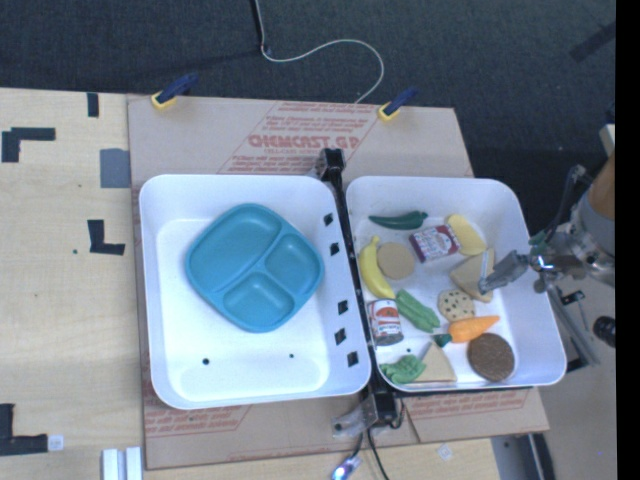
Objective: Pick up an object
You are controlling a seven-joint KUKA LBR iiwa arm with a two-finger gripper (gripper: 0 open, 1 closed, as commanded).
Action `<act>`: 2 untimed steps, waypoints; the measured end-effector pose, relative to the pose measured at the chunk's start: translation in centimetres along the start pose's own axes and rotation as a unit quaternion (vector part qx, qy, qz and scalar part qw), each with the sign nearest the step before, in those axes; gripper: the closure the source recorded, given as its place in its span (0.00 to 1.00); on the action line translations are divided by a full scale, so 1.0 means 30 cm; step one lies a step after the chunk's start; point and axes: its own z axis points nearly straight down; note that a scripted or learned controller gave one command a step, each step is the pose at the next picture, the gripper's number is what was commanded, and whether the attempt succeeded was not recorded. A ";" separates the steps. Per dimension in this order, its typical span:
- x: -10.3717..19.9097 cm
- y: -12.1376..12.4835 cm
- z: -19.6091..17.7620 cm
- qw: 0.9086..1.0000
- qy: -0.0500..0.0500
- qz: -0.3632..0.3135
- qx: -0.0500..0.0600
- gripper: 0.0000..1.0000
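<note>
At the near edge of the right bin (545, 333) lie a brown disc (491, 356), a pale sandwich wedge (437, 366) and a green leafy piece (403, 370), with an orange carrot (472, 328), a speckled cookie (455, 303) and a small can (386, 321) just beyond. The gripper (500, 271) reaches in over the right rim and meets a pale yellow cheese wedge (468, 274) mid-bin; the wedge's right end is hidden behind it, and whether the gripper is open, closed or gripping cannot be made out. Farther back sit a banana (375, 268), a red-and-white packet (433, 242) and a green pepper (398, 220). The left bin (160, 268) holds a blue divided plate (255, 266). Behind, yellow-and-blue clamps (173, 90) pin cardboard (300, 138).
</note>
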 end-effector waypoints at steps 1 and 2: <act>0.001 0.001 -0.033 1.000 0.000 -0.001 0.000 1.00; 0.254 -0.061 -0.038 1.000 0.002 -0.003 0.001 1.00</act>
